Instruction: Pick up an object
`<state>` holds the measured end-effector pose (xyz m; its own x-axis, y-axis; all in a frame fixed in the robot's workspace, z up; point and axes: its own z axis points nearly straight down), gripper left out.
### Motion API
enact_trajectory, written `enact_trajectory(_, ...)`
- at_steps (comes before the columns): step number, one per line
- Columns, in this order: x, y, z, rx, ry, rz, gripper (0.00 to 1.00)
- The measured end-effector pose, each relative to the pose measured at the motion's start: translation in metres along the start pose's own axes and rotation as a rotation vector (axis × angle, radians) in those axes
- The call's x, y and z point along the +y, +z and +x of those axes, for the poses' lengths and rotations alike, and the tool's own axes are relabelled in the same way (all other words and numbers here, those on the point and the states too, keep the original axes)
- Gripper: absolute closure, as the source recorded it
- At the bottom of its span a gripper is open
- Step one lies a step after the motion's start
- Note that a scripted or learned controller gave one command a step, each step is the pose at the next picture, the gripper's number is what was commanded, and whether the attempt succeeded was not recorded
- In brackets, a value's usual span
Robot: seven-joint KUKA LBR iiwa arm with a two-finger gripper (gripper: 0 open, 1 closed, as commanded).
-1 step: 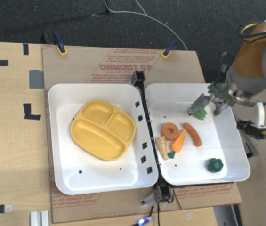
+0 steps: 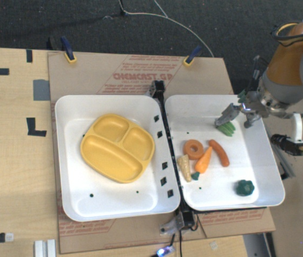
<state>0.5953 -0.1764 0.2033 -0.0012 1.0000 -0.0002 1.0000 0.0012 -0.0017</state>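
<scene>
Two shallow white bins sit side by side on a sheet of brown cardboard laid over the table. The left bin carries a yellow divided plate with three compartments, lying flat and a little rotated.

The right bin holds the toy food. Nearest the divider lies a pale yellow piece that looks like a small ear of corn. Just beside it is a carrot, orange with a green stub at its lower end, tilted up to the right. An orange-brown ring, like a doughnut, lies touching the carrot's upper side. To the right of the carrot lies a reddish-orange sausage, slanted the other way. A dark green rounded piece rests well apart from these, near the bin's lower right corner.

The gripper hangs over the upper right part of the right bin, its two grey fingers spread wide apart. A light green ribbed piece, perhaps a pea pod or a leafy vegetable, lies right under the left fingertip; whether the finger touches it cannot be told, and it is not caught between the fingers. The arm rises at the right edge.
</scene>
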Motion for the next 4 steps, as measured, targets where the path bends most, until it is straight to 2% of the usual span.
enact_trajectory(2,-0.008,0.092,0.004,0.0,0.001,0.005,0.0)
enact_trajectory(3,-0.008,0.119,0.004,-0.002,0.0,-0.002,0.0)
enact_trajectory(4,-0.007,0.107,0.004,-0.004,-0.001,-0.005,1.0)
